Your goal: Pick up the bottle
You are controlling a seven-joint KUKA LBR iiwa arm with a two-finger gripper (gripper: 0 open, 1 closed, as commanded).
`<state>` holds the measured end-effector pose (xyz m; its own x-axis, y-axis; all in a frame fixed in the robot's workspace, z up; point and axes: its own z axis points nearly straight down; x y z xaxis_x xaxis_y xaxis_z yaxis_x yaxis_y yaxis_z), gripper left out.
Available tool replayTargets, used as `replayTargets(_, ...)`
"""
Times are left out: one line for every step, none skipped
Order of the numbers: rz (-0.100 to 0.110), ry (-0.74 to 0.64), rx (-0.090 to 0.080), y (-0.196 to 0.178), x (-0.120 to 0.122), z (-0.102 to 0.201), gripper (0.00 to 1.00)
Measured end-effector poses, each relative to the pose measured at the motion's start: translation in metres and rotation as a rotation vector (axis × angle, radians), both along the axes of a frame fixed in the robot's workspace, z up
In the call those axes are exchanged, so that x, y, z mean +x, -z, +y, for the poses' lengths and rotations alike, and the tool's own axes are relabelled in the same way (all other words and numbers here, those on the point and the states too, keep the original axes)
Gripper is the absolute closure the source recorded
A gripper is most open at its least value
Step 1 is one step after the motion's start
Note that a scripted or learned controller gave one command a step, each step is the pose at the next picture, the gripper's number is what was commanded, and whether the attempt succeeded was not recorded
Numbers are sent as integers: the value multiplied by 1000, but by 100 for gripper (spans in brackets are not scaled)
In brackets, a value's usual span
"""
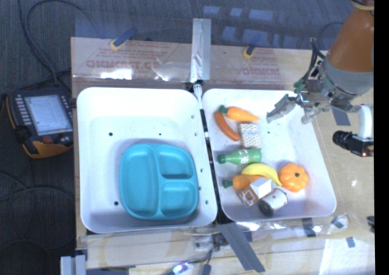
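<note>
The bottle (240,157) is small and green and lies on its side in the middle of the right bin (316,164), between a speckled box (250,135) and a banana (260,171). My gripper (290,112) hovers over the bin's upper right part, up and to the right of the bottle and well apart from it. Its two fingers are spread, so it is open, and nothing sits between them.
Two carrots (237,113) lie at the top of the right bin. An orange pumpkin (293,177), a small carton (255,191) and a can (272,201) crowd the space below the bottle. The left bin (97,121) holds a blue divided plate (160,181).
</note>
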<state>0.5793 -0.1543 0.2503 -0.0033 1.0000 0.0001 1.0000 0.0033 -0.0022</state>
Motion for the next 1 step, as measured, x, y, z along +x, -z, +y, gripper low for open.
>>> replayTargets(0, 42, -2, 151, 58, 44, 0)
